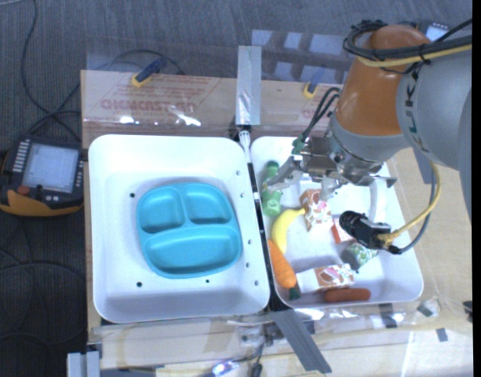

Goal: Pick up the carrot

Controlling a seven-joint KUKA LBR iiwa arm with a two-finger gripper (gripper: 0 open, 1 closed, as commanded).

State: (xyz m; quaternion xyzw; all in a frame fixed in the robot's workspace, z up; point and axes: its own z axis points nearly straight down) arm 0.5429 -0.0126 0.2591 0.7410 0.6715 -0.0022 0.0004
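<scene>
The orange carrot (282, 267) lies with its green end toward the front in the right bin (405, 277), against the bin's left wall, just below a yellow banana (282, 226). My gripper (304, 182) hangs over the back half of the same bin, well behind the carrot and a little to its right. It is open, with nothing between its fingers. A red and white packet (316, 212) lies just in front of it.
The right bin also holds green pieces (271, 203), a red sausage (347, 294), a small printed box (335, 275) and a green item (358, 254). A blue divided plate (190, 230) sits in the left bin (114, 289). A pendant (41, 176) lies on the floor at left.
</scene>
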